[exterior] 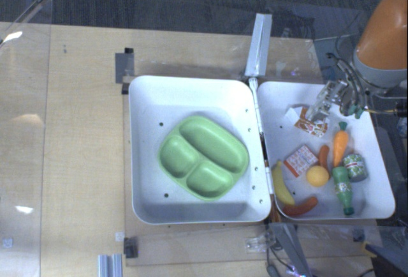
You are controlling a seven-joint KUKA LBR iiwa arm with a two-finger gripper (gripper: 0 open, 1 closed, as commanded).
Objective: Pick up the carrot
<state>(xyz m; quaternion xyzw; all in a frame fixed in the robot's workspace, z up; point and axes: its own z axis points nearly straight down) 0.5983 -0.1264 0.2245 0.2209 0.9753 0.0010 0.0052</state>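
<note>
The green bottle (pixel 343 187) is nearest the camera; the carrot (pixel 341 145) lies just beyond it — rigid, light, tapered, best taken mid-length. The hand (pixel 338 98) hovers past the carrot — its state cannot be told.

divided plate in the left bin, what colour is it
Light green. The divided plate shows best in the camera view, lying in the left bin.
</note>
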